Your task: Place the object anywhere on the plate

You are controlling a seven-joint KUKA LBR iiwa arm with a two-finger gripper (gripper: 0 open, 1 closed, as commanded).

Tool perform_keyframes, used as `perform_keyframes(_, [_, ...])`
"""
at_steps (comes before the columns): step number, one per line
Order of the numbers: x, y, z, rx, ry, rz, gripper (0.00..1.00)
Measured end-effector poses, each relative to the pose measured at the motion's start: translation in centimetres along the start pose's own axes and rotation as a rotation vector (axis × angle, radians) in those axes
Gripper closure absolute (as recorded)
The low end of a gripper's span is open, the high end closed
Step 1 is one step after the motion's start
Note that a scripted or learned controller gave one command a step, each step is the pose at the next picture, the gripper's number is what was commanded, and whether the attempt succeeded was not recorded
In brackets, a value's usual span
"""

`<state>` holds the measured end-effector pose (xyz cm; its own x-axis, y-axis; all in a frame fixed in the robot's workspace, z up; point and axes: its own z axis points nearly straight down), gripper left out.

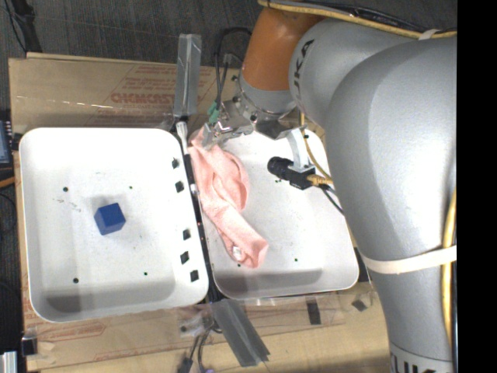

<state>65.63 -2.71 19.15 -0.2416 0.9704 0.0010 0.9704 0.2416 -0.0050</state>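
From the overhead camera I am looking down on two white bins side by side on the bench. The arm [373, 130] is reaching in from the right and covering much of the right bin [311, 239].

The gripper [221, 124] is sitting at the far left corner of the right bin, right at the top end of a pink cloth [224, 193]. The cloth's upper edge is meeting the gripper there, and it looks bunched up under the metal parts, but I cannot tell from this angle whether the fingers are spread or pinching the fabric.

The cloth is lying along the left wall of the right bin, running from the far corner toward the near side. It is pale pink, soft and crumpled, wider and folded near the top, narrowing into a twisted tail that is ending in a rounded lump near the bin's middle front. Small light speckles are showing on that lower end.

In the left bin [46, 177] a small blue cube [109, 217] is resting on the floor, left of centre, well apart from the cloth.
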Motion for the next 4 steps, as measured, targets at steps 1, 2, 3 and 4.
perform_keyframes(1, [0.1,0.0,-4.0,-0.002,0.000,-0.010,1.00])
perform_keyframes(2, [5.4,-1.8,-4.0,0.000,-0.001,-0.417,1.00])
perform_keyframes(3, [10.5,-2.6,-4.9,0.000,-0.002,-0.823,1.00])
perform_keyframes(4, [15.4,-2.9,-4.3,0.000,-0.002,-1.227,1.00])
